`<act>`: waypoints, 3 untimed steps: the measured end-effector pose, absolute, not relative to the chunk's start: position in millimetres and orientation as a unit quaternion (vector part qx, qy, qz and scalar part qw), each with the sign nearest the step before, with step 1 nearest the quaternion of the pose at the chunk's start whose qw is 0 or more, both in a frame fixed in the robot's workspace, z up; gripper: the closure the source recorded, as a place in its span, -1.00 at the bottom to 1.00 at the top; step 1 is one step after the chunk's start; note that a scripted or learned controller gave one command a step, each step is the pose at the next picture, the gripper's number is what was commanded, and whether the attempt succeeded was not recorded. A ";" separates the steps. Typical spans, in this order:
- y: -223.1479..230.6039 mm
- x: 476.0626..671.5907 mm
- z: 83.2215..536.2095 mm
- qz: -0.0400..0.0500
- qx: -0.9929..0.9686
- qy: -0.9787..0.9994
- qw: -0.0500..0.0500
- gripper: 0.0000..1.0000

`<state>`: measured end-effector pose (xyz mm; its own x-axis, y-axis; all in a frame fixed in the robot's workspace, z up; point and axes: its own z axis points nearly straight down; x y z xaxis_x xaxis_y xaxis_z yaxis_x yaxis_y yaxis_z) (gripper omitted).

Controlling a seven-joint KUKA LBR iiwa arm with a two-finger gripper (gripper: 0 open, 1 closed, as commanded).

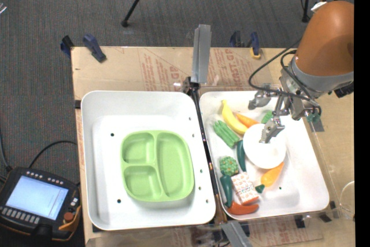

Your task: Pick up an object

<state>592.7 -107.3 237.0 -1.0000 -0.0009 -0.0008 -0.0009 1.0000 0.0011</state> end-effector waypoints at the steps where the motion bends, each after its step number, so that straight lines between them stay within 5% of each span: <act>1: -117.0 627.3 113.4 0.001 0.042 0.999 -0.001 -1.00; 2: -78.0 623.6 87.0 0.001 0.105 0.994 -0.001 -1.00; 3: -83.5 572.8 87.3 0.000 0.119 0.993 0.000 -1.00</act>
